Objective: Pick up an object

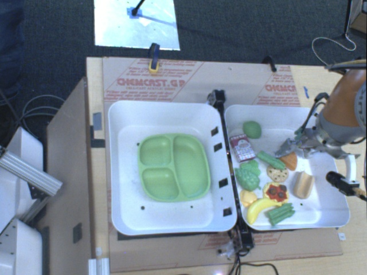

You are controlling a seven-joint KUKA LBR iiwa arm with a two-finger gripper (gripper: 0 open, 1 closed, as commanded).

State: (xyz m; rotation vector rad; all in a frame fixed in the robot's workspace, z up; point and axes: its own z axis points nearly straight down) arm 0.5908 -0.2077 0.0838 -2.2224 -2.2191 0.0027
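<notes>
Gripper (288, 149): above the orange wedge (291, 161), right bin (327, 213); finger state cannot tell.
Wedge: just below gripper, beside the cucumber (270, 160).

The bench (94, 171) carried a printed cardboard sheet (189, 79), secured at its far edge by a yellow clamp (153, 59). Two white bins sat side by side: left bin (123, 153), right bin (335, 211).

divided tray (173, 168) in left bin (123, 125), toy food (269, 179) in right bin (332, 211)
</notes>
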